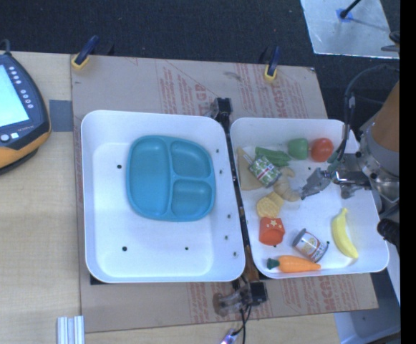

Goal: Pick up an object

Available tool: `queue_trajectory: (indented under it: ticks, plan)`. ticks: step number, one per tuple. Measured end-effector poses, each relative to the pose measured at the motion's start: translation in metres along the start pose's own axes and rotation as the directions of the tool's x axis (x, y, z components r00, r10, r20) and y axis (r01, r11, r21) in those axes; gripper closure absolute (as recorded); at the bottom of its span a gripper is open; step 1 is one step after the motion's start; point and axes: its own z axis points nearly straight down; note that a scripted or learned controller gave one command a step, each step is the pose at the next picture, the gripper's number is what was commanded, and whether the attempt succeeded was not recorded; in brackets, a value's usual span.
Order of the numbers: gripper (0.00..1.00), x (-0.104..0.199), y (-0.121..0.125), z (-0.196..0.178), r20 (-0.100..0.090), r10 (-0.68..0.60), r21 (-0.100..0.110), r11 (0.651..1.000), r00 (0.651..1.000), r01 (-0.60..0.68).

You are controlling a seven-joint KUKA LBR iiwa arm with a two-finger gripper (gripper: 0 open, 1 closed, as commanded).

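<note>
Fingers of the metal gripper (315, 185) hang parted and holding nothing over the right white bin (361, 264), amid a yellow plastic banana (344, 236), orange carrot (298, 264) and red tomato (321, 148); the left white bin (107, 256) holds a blue divided plate (170, 178).

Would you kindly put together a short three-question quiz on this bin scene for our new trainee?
1. True or false: the blue divided plate lies in the left bin.
2. Which item lies nearest the right bin's front edge? A) carrot B) red tomato C) green pepper
3. Fill in: the yellow fruit by the right bin's right wall is a ______.

Key
1. True.
2. A; the tomato and pepper sit near the far edge.
3. Banana; it lies in front of the pincer, which hovers over the bin's middle.
</note>
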Motion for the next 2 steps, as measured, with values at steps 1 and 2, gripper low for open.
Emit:
queue_trajectory:
  ticks: [1, 2]
  plan:
    - [0.0, 0.007, 0.004, 0.139, 0.0, -0.002, 0.002, 1.0, 1.0, 0.001]
    - [0.0, 0.017, 0.083, 0.138, 0.001, 0.0, -0.001, 1.0, 1.0, 0.0]
